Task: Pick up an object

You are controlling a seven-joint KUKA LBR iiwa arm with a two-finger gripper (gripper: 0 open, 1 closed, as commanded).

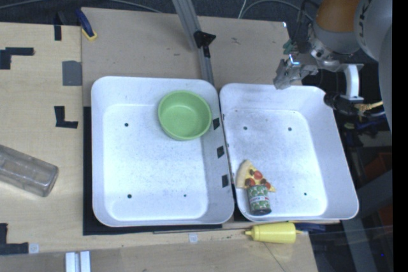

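Objects for picking lie in the two white bins on the desk [146, 41]; a green bowl [185, 114] sits upright in the left bin [111, 156] toward its 1 o'clock corner, apart from the walls; a slice-of-pizza toy [253, 175] and a small dark can [259, 199] lie touching one another in the right bin [306, 156] near its 7 o'clock corner, the can just beside the near wall; a yellow bottle [274, 232] rests on the desk outside that bin at its 6 o'clock edge; a clear tumbler [24, 170] lies on its side at 9 o'clock of the scene. Tool [285, 76] hangs over the far rim of the right bin at its 12 o'clock side, holding nothing; whether its fingers are spread or closed cannot be told at this size. Arm [347, 9] enters from 3 o'clock, wrist bent downward, orange band uppermost, tool pointing toward the bin floor at a slant. Judgement: the step in hand is the approach; the pizza and can are nearest, yet their contact and closeness to the wall invite a double or glancing grasp; a descent squarely over one item, fingers straddling its narrow axis and clear of the wall, would serve best; the bowl offers only its rim.
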